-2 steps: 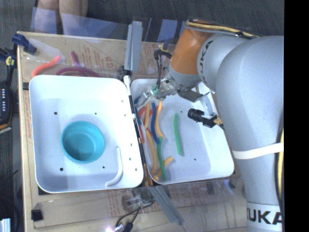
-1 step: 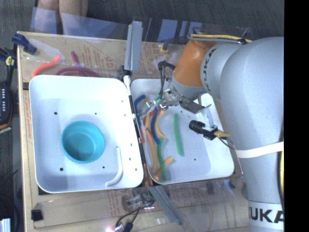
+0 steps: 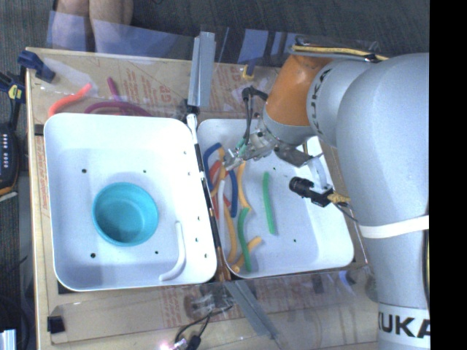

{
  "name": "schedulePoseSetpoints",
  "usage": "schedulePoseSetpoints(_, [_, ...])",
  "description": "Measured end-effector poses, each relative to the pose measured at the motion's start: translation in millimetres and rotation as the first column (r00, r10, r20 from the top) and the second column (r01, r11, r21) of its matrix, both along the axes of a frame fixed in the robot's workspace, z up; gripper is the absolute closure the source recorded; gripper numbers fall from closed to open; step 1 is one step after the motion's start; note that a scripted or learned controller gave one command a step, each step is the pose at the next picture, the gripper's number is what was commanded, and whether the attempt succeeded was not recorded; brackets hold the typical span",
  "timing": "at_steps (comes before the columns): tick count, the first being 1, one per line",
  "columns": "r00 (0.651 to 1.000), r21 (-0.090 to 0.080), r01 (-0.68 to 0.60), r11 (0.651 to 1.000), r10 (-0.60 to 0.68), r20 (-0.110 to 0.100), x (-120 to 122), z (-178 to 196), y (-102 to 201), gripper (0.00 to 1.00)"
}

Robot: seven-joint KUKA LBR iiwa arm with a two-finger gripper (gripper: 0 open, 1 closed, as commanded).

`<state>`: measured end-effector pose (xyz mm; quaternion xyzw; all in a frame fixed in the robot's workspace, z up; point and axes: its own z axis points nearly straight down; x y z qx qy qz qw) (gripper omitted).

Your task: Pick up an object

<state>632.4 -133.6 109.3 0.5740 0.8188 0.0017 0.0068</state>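
So far we judge the pick as not yet done: nothing shows lifted clear of either bin. The pincer [image 3: 241, 154] sits low in the right bin [image 3: 321, 257], near its far left corner, just over a tangle of soft coloured strips [image 3: 235, 210] that runs along that bin's left wall. We cannot tell whether the pincer is apart or together, since the wrist crowds that spot, and we see nothing clearly caught in it.

Within the tangle, a blue strip [image 3: 210, 154] curls at the far end, close beside the pincer, with a red strip [image 3: 216, 175] just beside it. An orange strip [image 3: 233, 233] runs on toward the near edge, where yellow and green ends overlap it. One green strip [image 3: 269, 203] lies alone nearer the middle of the bin floor, apart from the rest.

The left bin [image 3: 73, 144] holds a teal bowl [image 3: 125, 212] near its middle and a curved white piece [image 3: 177, 257] by its near right corner, both well apart from the pincer.

As we read it, the approach is made and the strips by the far left corner are the likely target. A firm hold and the lift are left. Because those strips overlap, we would expect one to drag its neighbours along.
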Motion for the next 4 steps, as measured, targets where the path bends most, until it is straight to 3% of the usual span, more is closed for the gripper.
schedulePoseSetpoints(1, [1.000,0.000,0.000,1.000,0.000,-0.003,-1,-1,0,0.00])
schedulePoseSetpoints(2, [1.000,0.001,-0.002,1.000,0.002,-0.003,0,9,1,1.00])
schedulePoseSetpoints(3, [0.989,0.005,-0.150,0.989,0.151,-0.013,25,84,52,1.00])
schedulePoseSetpoints(4, [0.989,0.005,-0.150,0.989,0.151,-0.013,25,84,52,0.00])
